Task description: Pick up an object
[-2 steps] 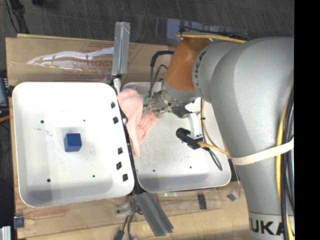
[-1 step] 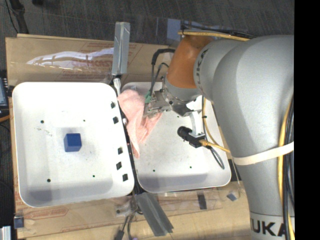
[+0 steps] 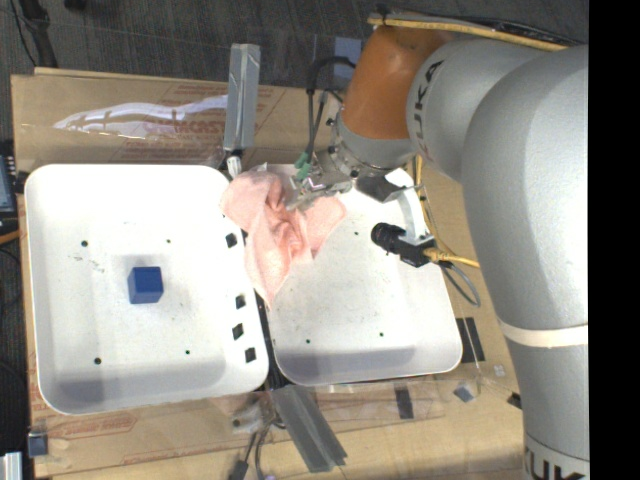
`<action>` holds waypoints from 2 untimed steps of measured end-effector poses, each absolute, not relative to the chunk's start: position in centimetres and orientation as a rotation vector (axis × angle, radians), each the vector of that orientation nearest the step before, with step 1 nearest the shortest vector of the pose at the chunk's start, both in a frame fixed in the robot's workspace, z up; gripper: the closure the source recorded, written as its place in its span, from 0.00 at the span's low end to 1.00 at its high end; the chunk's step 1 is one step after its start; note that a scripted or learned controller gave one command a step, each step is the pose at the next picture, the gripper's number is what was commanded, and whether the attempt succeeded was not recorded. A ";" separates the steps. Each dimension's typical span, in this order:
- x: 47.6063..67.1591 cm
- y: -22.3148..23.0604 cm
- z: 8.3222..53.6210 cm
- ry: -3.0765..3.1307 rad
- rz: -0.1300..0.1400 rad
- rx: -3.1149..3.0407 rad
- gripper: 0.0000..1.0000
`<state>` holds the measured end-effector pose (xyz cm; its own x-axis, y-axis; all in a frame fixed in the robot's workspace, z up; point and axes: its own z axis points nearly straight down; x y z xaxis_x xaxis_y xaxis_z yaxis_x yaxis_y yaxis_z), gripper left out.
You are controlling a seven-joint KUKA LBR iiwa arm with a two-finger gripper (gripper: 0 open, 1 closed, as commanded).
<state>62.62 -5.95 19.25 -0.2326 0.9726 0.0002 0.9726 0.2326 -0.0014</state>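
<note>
While the arm (image 3: 480,148) is bent low over the right bin (image 3: 420,353), the gripper (image 3: 312,183) is seen at the far left corner of that bin, pressed into the upper edge of a pink cloth (image 3: 285,233). Whether the pincer is wide or narrow cannot be told, because it is mostly hidden under the wrist and mixed with the folds; a hold on the cloth cannot be confirmed either.

The pink cloth is taken here as the thing to be picked. It is draped from the far left corner of the right bin toward the middle of it, and part of it is laid over the wall shared with the left bin (image 3: 60,193). A blue cube (image 3: 146,284) is found well apart from the cloth, inside the left bin.

For this step to be done well, a thick fold should be caught, not a single thin edge, since thin fabric is easily lost from between two fingers. The closing should be finished completely before any lifting is started. The lift is better made straight up and slowly, so that the hanging part is drawn free from the shared wall without being snagged. Enough height is needed for the lowest tip of the cloth to be clear of the bin.
</note>
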 end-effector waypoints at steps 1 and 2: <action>62.6 -6.0 19.2 -2.465 0.003 -1.946 0.00; 62.6 -6.0 19.2 -2.465 0.003 -1.946 0.00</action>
